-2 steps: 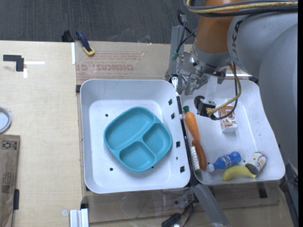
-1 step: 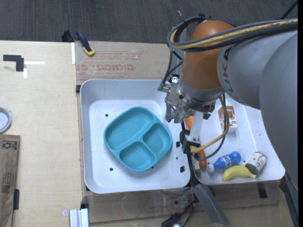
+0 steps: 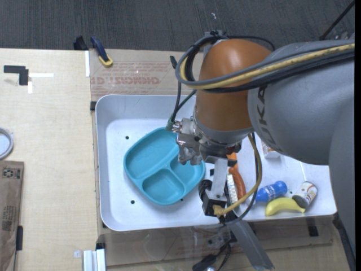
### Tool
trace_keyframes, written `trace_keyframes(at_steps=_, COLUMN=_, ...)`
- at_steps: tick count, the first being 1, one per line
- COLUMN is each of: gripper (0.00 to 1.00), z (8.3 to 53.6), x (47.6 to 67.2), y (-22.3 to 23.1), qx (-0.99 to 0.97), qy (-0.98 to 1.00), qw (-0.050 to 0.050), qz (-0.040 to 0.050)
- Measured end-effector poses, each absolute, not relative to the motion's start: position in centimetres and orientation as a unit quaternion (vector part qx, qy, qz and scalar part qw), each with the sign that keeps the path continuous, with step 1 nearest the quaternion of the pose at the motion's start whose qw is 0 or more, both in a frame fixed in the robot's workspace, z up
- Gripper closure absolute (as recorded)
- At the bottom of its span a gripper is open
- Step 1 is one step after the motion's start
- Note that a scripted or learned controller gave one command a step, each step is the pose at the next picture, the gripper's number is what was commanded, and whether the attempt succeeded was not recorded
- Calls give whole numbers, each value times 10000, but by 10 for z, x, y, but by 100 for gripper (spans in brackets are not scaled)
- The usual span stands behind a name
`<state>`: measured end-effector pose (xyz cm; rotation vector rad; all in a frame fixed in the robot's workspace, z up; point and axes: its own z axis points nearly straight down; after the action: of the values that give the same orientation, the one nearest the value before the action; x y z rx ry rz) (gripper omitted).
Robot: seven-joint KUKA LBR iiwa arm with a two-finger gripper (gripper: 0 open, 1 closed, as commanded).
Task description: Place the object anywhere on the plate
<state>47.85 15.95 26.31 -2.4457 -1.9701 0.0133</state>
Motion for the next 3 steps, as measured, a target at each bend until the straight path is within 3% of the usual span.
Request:
trace_keyframes(at_steps=1, gripper=100, z=241, x=484, y=185, qx=-7652, qy=-6438, qw=7, qz=51)
trace_keyframes(at_steps=2, gripper=100, z=169, x=477, y=228, qx=-7274, qy=-6862, qw=10, qz=51)
trace_keyframes(at_steps=3, gripper=0, z=169, x=477, y=227, qx=-7273, qy=-6863, qw=8, qz=48)
